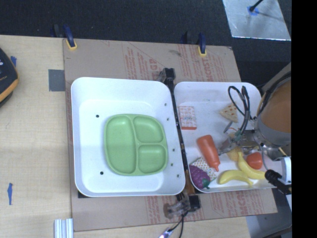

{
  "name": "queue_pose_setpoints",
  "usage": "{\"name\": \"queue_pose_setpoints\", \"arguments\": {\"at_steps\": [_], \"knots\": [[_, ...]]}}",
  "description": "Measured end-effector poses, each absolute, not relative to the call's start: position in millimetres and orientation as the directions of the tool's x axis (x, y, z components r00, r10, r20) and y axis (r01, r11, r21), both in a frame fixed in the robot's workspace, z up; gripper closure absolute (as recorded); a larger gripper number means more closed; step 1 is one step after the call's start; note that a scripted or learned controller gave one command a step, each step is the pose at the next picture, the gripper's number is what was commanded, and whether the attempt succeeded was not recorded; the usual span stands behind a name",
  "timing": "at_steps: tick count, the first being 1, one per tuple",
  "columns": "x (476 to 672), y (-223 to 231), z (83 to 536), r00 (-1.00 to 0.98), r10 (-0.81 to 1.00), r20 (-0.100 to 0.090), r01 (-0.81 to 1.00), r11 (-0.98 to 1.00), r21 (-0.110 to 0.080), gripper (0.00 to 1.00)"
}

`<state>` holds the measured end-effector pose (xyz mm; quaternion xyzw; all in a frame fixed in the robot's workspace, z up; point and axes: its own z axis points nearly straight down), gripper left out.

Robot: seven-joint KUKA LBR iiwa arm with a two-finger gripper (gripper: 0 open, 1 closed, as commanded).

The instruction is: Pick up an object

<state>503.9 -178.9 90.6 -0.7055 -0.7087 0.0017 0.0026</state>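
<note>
The claw (237, 142) is seen low over the right bin (208, 90), among a banana (237, 176), a tomato (254, 160) and an orange bottle (209, 151); its state cannot be told. The bottle, lying slantwise mid-bin, is judged light, stiff and somewhat slippery, and is best gripped across its body.

One fixed camera looks down at a slant from above the desk (34, 133), taking in both white bins (84, 133) whole, the arm (277, 113) entering at three o'clock.
</note>
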Motion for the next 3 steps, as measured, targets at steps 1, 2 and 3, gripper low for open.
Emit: {"name": "queue_pose_setpoints", "arguments": {"at_steps": [1, 2, 3], "knots": [[504.6, -180.1, 101.4, -0.008, 1.000, -0.001, 1.000, 0.008, -0.005, 1.00], [593.2, -110.9, 201.9, -0.005, 1.000, 0.001, 1.000, 0.005, -0.001, 1.00], [578.2, -45.8, 224.4, -0.004, 1.000, 0.001, 1.000, 0.004, -0.004, 1.00]]}}
